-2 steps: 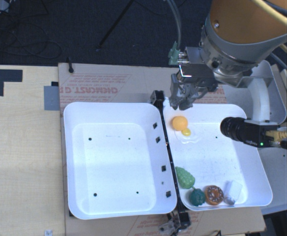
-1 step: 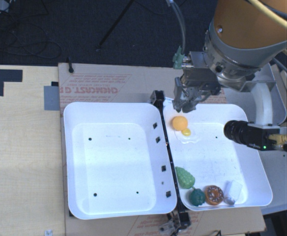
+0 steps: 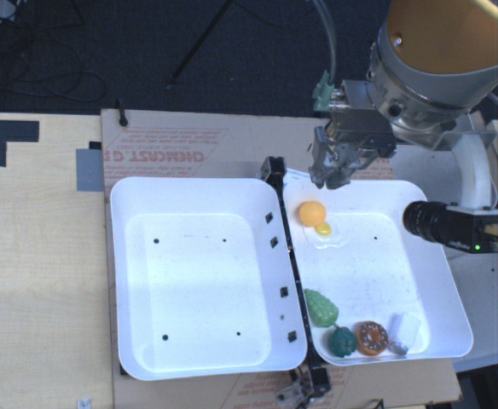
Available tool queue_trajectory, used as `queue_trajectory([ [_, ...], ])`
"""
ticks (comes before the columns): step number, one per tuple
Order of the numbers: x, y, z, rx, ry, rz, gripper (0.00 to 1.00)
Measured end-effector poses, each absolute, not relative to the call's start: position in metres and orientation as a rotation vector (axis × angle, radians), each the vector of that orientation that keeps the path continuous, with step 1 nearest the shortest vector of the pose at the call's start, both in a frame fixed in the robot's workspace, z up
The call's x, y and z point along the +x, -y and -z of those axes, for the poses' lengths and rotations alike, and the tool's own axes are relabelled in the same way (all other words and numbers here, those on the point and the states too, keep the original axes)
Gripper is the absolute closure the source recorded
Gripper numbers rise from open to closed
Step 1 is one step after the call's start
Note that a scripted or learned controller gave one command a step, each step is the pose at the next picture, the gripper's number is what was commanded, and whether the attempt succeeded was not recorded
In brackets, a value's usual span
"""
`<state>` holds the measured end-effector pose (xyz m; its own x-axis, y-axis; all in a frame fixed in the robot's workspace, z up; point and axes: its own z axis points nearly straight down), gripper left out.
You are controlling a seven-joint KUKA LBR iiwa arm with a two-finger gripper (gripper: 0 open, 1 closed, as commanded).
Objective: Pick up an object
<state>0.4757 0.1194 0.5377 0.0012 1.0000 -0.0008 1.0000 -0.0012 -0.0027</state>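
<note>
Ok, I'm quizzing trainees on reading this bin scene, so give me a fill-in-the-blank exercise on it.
1. The orange ball, donut and other objects all lie in the ____ bin.
2. The hand hovers over that bin's ____ edge, near the ball.
3. Touching the ball's lower right is a small ____ piece.
4. The donut lies between the teal ball and a ____ block.

Missing words: right; far; yellow; white

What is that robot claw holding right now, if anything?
Nothing is visibly held. The gripper hangs above the far edge of the right bin, with the orange ball lying in the bin just below it.
</note>
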Motion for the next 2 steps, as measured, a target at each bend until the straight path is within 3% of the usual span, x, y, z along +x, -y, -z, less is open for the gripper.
queue_trajectory([
  [2, 0.476, -0.091, -0.537, -2.221, 2.219, -0.006, 1.0],
])
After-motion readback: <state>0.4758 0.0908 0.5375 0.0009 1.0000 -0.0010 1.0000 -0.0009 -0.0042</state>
